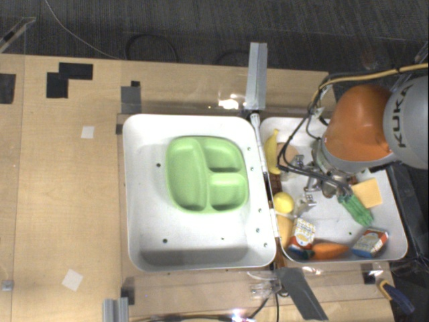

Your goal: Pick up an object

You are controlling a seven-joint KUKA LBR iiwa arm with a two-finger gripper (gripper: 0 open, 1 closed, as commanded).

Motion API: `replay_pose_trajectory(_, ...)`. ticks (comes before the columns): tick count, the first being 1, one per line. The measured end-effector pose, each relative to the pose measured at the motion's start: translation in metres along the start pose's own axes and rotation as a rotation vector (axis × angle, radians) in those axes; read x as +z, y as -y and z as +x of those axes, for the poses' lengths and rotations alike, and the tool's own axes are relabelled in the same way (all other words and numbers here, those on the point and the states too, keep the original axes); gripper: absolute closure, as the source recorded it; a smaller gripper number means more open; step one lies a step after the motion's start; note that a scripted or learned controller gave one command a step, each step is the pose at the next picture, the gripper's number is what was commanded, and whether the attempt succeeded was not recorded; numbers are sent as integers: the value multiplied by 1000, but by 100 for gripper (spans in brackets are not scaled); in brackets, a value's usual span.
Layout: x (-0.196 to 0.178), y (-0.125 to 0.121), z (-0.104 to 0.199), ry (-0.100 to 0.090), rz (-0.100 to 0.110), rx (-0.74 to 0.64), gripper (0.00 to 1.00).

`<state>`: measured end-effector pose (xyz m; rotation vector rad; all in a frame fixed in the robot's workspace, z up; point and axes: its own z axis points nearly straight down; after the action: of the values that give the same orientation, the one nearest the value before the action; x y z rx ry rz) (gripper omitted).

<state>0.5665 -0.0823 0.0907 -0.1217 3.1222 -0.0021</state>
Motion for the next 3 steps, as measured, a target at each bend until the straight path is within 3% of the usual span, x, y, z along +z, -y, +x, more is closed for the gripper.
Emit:
replay_pose_trajectory(1,-30,56,-16,-5,1,-74,0)
replay_pose_trajectory(2,1,90,11,-2,1,-28,0)
replay_pose_trajectory(3,0,81,41,1,3,13,0)
